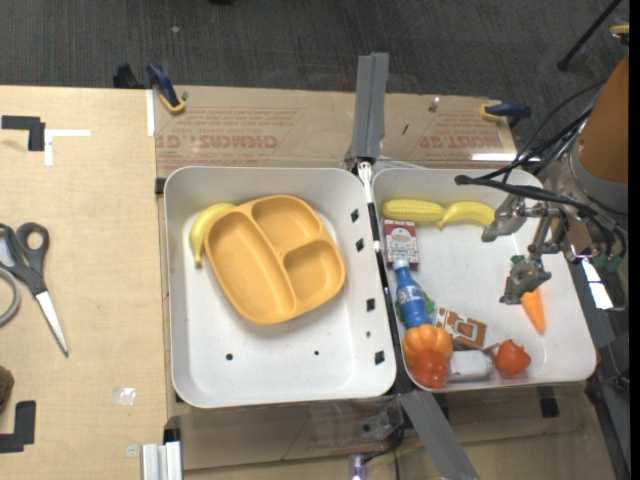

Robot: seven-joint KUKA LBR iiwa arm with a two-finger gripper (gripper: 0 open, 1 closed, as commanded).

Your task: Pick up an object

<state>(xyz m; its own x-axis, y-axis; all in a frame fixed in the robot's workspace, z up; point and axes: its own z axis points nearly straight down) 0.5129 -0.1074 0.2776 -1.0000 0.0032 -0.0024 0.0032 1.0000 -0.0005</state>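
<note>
The gripper (522, 280) hovered beside the carrot (535, 310), jaws' state unclear; closing on it seemingly came next.

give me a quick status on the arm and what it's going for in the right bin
Gripper low in right bin, near right wall. Carrot just beside and below it, not lifted. Yellow corn and banana lie clear at the far end.

Red print on cardboard sheet (300, 133) behind bins, upside down, looks like "CHEMICAL GE..." – partly legible. Labels on small red carton (400, 242) and blue bottle (409, 298) too small to read.
</note>
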